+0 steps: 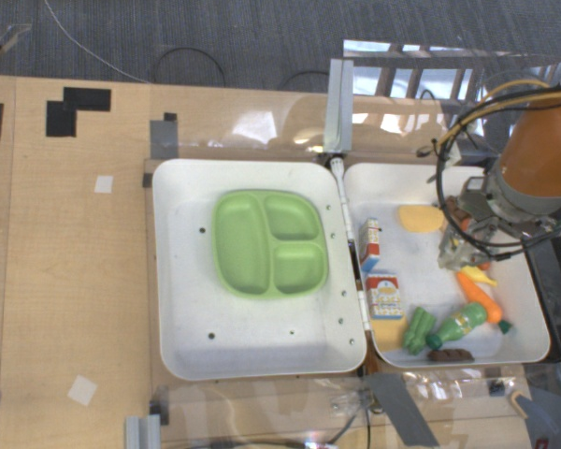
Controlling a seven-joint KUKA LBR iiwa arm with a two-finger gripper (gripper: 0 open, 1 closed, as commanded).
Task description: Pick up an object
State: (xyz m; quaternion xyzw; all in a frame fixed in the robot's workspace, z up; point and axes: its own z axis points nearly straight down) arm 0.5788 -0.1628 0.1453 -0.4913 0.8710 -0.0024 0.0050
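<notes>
Lying along right bin (540,352) front edge: brown stick (449,354), green bottle (465,322), green veggie (417,331) | farther back: toy carrot (479,293) | hovering just above carrot: gripper (456,253), open or closed, cannot tell | farthest: yellow disc (421,218) | left bin (168,344): green plate (267,243).

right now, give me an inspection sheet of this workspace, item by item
surface: wooden bench bearing two shallow white bins, left bin and right bin, side by side
job's things: right bin holds an orange toy carrot, a green bottle, a green vegetable toy, a dark brown piece, a pale yellow round piece, a small carton and a red and white box
clutter: green divided plate in the left bin
grippers: gripper low over the right bin, just above the carrot; grip cannot be judged
cables: black and yellow cables looping off the arm; thin cable on the floor
surroundings: grey carpet, black markers on the bench
</notes>
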